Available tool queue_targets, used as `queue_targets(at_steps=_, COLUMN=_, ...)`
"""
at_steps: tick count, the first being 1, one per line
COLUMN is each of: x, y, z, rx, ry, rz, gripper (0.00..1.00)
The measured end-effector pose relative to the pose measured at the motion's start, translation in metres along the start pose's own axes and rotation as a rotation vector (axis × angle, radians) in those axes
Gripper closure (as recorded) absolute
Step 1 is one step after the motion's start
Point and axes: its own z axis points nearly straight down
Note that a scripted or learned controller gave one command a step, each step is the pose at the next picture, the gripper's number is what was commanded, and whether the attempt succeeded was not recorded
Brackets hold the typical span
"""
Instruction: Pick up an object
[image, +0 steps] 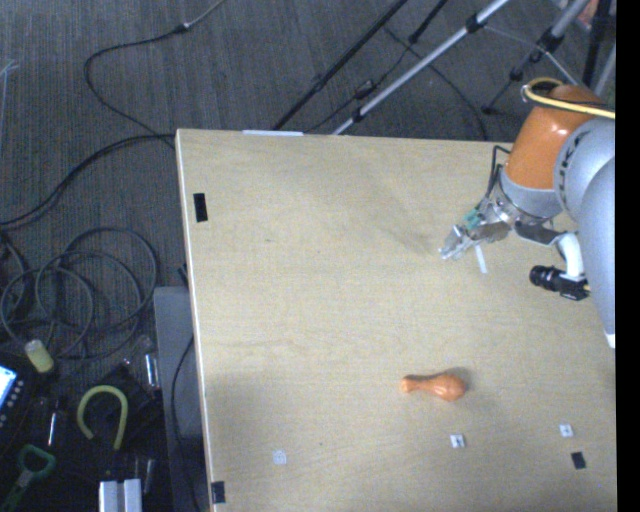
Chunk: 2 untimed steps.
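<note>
A small orange object (435, 385), pear-shaped with a thin neck pointing left, lies on its side on the tan bench top (300, 300), towards the front right. My gripper (464, 254) hangs over the right part of the top, well behind the orange object and slightly to its right. Its two thin silver fingers (449, 247) are spread apart, so it is open with nothing between them. The grey arm with its orange band (545, 140) comes in from the right.
Small black and white markers sit on the top: a black one (200, 207) at the far left, a white one (457, 440) and a black one (578, 460) near the front. Cables (80, 280) and tripod legs (430, 50) lie on the floor beyond the edges.
</note>
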Motion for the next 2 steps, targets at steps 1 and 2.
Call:
queue_targets(at_steps=1, x=0.044, y=0.013, z=-0.064, rx=0.000, ry=0.008, rz=0.091, gripper=1.00)
queue_targets(at_steps=2, x=-0.001, y=-0.001, z=-0.080, rx=-0.001, ry=0.003, rz=-0.230, gripper=1.00)
